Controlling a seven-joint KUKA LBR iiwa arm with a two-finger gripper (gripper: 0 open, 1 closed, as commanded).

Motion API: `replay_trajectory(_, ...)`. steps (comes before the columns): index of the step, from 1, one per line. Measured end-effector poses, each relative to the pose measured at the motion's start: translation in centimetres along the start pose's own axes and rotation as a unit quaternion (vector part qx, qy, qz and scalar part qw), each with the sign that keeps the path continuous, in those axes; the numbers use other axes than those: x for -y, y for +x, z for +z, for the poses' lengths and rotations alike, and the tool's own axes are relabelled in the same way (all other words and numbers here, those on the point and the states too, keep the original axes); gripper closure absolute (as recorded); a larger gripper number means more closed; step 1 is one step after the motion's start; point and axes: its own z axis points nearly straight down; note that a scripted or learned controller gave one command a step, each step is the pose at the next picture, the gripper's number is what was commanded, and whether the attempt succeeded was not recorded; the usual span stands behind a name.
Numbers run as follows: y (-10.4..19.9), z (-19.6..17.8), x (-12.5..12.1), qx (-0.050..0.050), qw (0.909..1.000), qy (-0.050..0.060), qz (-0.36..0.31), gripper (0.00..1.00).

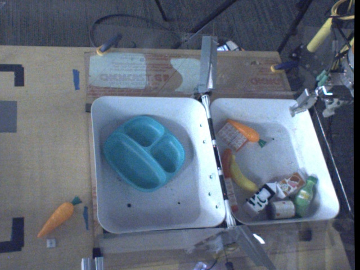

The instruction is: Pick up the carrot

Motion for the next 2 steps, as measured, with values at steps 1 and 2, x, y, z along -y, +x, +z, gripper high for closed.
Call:
replay_trajectory(1,3.7,12.0,-3.4,0.000,0.9992,0.000,-0.041,0.00)
replay_trajectory(2,6.9,17.6,-1.3,0.002,0.9807,-0.009,-0.195,0.00)
